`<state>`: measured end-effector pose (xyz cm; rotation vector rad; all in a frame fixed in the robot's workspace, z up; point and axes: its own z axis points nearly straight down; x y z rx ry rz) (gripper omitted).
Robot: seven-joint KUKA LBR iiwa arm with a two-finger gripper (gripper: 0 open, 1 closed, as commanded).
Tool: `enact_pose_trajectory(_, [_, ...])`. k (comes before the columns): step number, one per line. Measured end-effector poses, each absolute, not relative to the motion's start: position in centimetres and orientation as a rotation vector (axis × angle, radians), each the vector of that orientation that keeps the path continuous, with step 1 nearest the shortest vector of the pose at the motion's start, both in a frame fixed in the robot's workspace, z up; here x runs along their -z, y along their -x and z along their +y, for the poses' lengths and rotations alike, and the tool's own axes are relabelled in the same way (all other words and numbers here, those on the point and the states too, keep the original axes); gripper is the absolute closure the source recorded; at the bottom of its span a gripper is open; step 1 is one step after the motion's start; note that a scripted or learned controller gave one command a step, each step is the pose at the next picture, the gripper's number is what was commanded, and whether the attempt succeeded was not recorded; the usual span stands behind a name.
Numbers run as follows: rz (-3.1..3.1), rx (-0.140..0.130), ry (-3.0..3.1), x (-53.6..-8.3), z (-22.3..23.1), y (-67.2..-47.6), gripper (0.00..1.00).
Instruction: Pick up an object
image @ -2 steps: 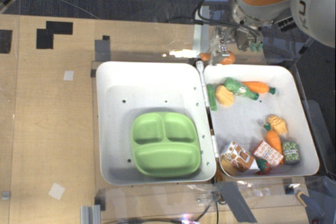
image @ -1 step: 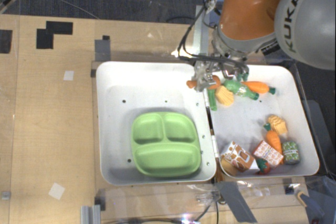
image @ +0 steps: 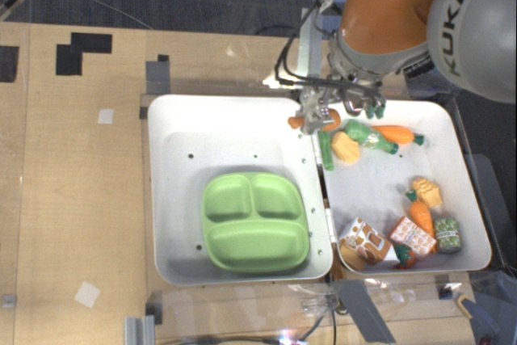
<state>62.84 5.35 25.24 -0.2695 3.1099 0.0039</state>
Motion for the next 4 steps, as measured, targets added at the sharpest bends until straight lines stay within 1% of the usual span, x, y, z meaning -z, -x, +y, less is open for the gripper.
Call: enact_pose_trajectory(4, [3.067,-0.009,0.269,-30.5,5.6,-63.7,1.0])
